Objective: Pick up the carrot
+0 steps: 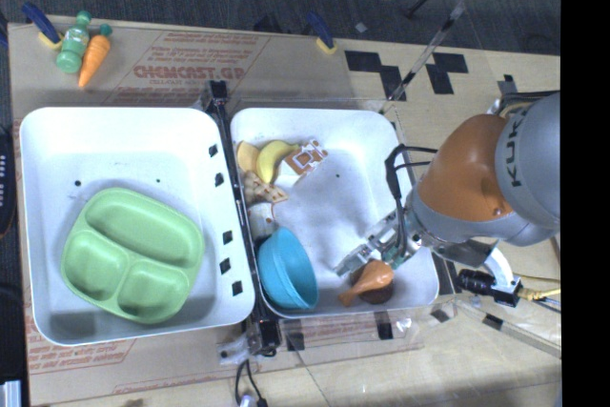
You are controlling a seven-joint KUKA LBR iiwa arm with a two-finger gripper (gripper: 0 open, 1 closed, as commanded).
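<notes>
An orange tapered piece [368, 279], carrot-like, lies at the front of the right bin [329, 205] with its thin end pointing front-left. A dark brown patch shows under its thick end. My gripper [377, 251] hangs right over it, touching or nearly touching its upper side. I cannot tell whether the piece is between the jaws. A second carrot [92, 59], orange with a green top, lies outside the bins on the cardboard at the back left.
A blue bowl [286, 270] lies tipped at the right bin's front left. Bananas [265, 158], a brown-and-white snack [305, 157] and small items sit at its back left. The left bin [57, 143] holds a green divided plate [132, 253]. A green bottle [71, 48] lies beside the far carrot.
</notes>
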